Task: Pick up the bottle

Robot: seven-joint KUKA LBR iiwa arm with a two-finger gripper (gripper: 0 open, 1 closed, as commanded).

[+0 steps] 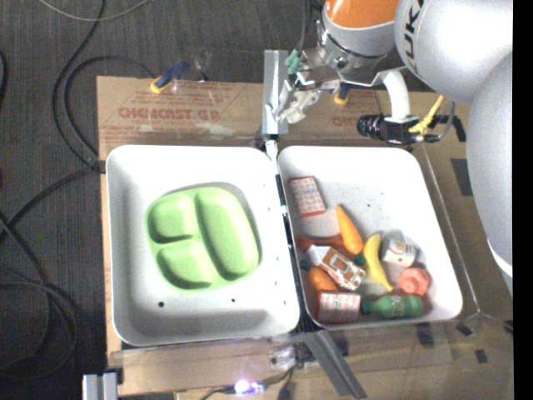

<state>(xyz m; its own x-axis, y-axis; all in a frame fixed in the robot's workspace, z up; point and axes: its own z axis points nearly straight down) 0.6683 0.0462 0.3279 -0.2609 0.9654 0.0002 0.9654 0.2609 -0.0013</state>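
Note:
A small dark green bottle point(393, 307) lies on its side in the front right corner of the right bin point(433, 215), its cap pointing left, wedged among other toy groceries. My gripper point(293, 105) hangs high over the bench behind the bins, near the back end of the divider between them, far from the bottle. It looks open, and I see nothing between its fingers. The orange band and grey wrist rise above it at the top of the view.
A light green compartment tray point(204, 236) fills the left bin point(125, 182). Around the bottle lie a labelled box point(337, 306), a banana point(375, 263), a red-pink toy point(414, 281), a can point(399, 248), a carrot point(349, 230) and a red-and-white carton point(306, 195).

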